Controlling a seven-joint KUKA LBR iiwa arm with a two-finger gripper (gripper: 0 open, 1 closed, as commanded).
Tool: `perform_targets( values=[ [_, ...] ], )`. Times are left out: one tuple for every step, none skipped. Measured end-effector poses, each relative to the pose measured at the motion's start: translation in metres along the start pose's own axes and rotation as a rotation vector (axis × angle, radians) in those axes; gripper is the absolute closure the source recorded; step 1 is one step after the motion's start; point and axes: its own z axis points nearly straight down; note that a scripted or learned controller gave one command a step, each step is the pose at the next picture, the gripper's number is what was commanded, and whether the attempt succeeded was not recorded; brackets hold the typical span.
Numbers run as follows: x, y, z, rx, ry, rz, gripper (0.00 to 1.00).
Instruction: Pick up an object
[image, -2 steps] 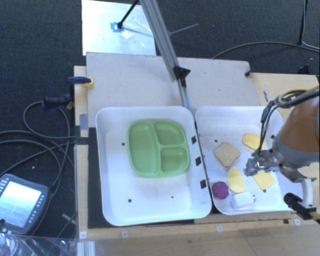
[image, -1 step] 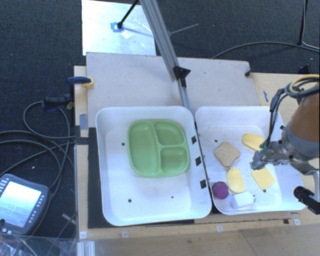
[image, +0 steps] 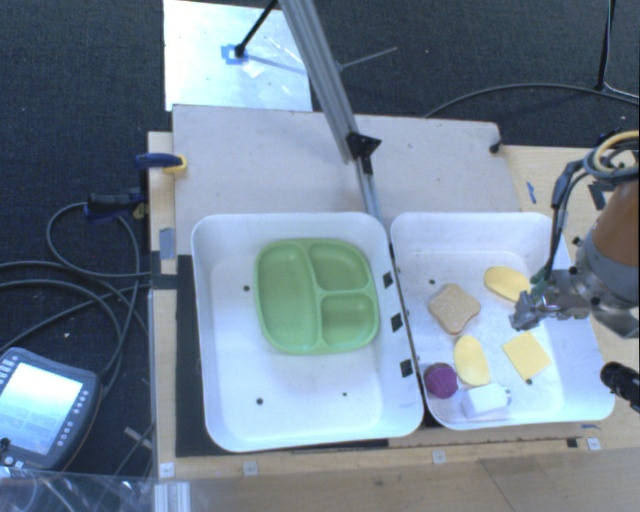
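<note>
The right bin (image: 480, 232) holds a tan toast slice (image: 454, 307), a yellow oval piece (image: 506, 283), a second yellow piece (image: 471, 360), a flat yellow cheese square (image: 526, 355), a purple ball (image: 440, 379) and a white block (image: 486, 400). My gripper (image: 528, 314) reaches in from the right. It hangs over the bin floor between the yellow oval and the cheese square, just right of the toast. Nothing shows in its grasp.
The left bin (image: 230, 390) carries a green divided plate (image: 317, 295). A grey pole (image: 330, 85) slants down to the ridge between the bins. Cables and a handheld pendant (image: 40, 405) lie off the bench at left.
</note>
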Motion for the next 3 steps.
perform_targets(
  values=[
    [0.046,0.007,-0.005,0.002,0.003,-0.005,1.0],
    [0.107,0.01,0.006,0.005,0.004,-0.006,1.0],
    [0.159,0.009,0.018,0.007,0.004,-0.005,1.0]
  ],
)
